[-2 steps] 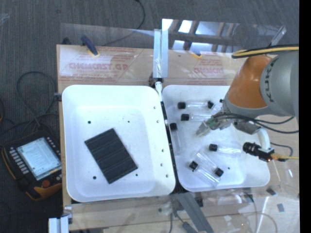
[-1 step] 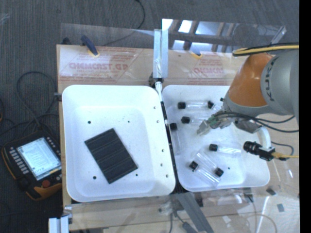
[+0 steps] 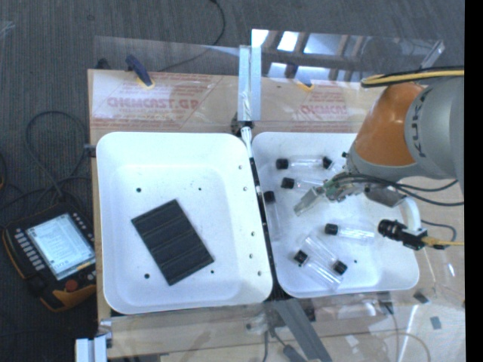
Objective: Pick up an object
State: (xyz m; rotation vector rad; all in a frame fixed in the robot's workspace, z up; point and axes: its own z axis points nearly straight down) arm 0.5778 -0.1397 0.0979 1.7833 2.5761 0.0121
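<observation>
The gripper point(image 3: 308, 200) hangs over the middle of the right bin point(image 3: 386, 274), tilted down toward the left. Its tip is pale and blurred against the white floor, so I cannot tell if it is wide or narrow, nor if it has something in it. The grey arm point(image 3: 445, 127) with its orange band point(image 3: 383, 136) covers the far right corner of this bin, and the picture edge cuts the arm off. In the right bin lie the clear vials point(image 3: 355, 234) with black caps. Their glass is almost lost on the white, so it is mostly the caps that show where they are. The far vial point(image 3: 303, 161) lies along the far wall, with a dark cap at each end, and it is hard to say if it is one tube or two. A small black cap point(image 3: 287, 182) sits just below it, close to the gripper's left side. Another lone cap point(image 3: 269, 197) is beside the wall between the bins, and its tube cannot be made out. The near pair of vials point(image 3: 321, 262) lies close together in the near part of the bin. In the left bin point(image 3: 121, 153) a dark ribbed pad point(image 3: 172, 241) lies flat and turned at a slant, well apart from the gripper. On the floor at the left lies a pendant point(image 3: 49, 251) with a lit screen.
</observation>
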